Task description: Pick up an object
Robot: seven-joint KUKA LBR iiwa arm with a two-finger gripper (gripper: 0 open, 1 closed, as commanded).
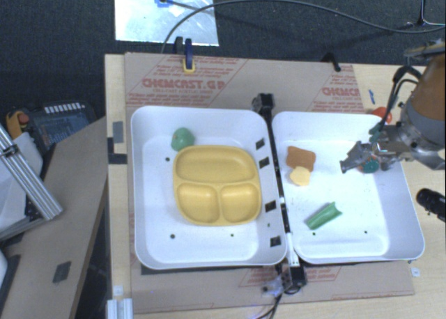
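Observation:
My gripper (364, 160) hangs over the right part of the right bin (397, 241), reached in from the right. A small teal object (370, 166) shows between its grey fingers, and the gripper is shut on it. To its left in the same bin lie a brown block (301, 156) and a small pale yellow piece (300, 176), touching each other. A green wedge (322, 215) lies nearer the front.
The left bin (150, 241) holds a yellow divided tray (214, 184) and a green round object (182, 138) at the tray's back left corner. A black divider (273, 171) runs between the bins. Cables cross the dark floor behind the bench.

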